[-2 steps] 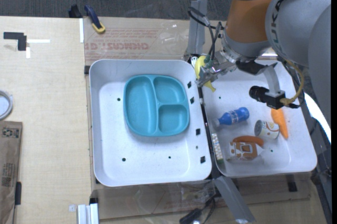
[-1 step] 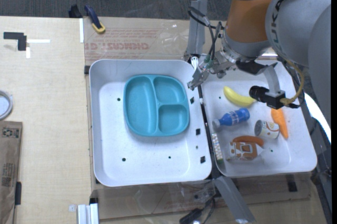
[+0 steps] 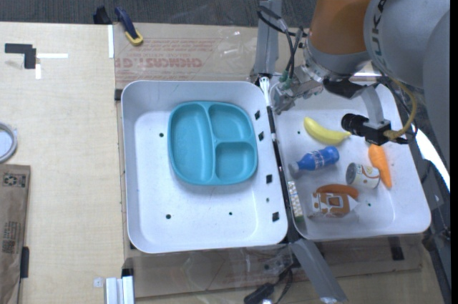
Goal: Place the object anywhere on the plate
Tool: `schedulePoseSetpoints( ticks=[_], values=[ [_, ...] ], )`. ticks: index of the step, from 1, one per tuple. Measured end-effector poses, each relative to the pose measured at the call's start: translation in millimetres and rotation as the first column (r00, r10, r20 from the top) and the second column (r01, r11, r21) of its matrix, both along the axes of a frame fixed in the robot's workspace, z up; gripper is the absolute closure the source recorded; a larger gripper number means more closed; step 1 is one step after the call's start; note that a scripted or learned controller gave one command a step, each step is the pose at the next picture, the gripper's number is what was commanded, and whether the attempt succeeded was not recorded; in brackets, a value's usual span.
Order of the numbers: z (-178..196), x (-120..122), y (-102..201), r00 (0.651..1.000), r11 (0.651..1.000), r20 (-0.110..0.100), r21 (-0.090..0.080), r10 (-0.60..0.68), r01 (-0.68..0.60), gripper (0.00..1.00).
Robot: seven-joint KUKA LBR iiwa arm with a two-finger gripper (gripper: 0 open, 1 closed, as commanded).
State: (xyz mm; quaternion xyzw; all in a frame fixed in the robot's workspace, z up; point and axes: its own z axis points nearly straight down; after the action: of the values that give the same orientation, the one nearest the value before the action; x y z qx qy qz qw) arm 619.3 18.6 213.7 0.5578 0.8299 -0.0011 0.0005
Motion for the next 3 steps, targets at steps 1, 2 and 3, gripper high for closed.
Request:
schedulePoseSetpoints(
  ticks=[1, 2, 3],
  values=[
    [52, -50, 36, 0.965, 0.965, 0.000, 0.002, 0.261, -0.261, 1.00],
    [16, -75, 99, 0.949, 0.949, -0.002, 0.001, 0.316, -0.316, 1.00],
    [17, -142, 147, 0.966, 0.966, -0.002, 0.001, 0.260, -0.260, 1.00]
  ],
)
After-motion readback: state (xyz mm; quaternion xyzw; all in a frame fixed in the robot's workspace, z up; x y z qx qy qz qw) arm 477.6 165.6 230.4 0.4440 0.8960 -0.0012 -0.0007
